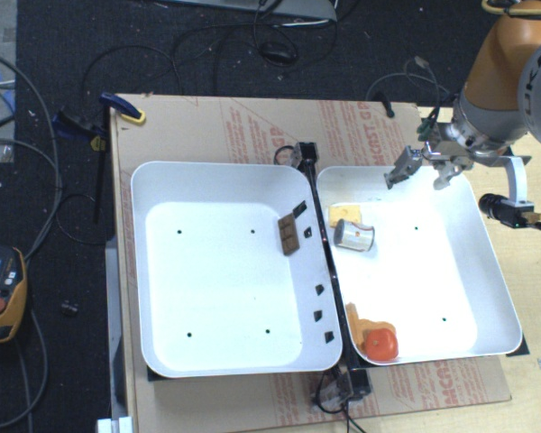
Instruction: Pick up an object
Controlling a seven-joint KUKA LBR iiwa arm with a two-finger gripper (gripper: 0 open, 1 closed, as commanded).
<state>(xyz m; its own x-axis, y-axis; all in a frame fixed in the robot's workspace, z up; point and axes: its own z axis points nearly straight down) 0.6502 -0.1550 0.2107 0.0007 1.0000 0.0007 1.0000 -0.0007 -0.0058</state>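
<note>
Pincer (421, 168) fingers stand spread wide with nothing between them, poised over the far rim of the right bin (451, 269), the orange-banded arm (509, 52) rising behind toward the upper right. No object is in hand, so the step is the approach to a pick.

Taking the right bin as the landmark: closest to the pincer, near the bin's far-left part, lies a small silver cylinder (353, 235) on its side, touching or just overlapping a pale yellow block (345, 213) on its far side. At the bin's near-left corner sit a red ball (380, 342) and an orange piece (362, 321) pressed together against the wall. Left of the bin, in the left bin (216, 269), a brown bar (289, 234) leans on the dividing wall.

To do this well, I would go for the cylinder: it is nearest and lies clear of the walls. Descend straight over its middle, fingers straddling the short way across its round body so it cannot roll out, and keep clear of the yellow block. The corner pair looks harder, crowded by the wall.
</note>
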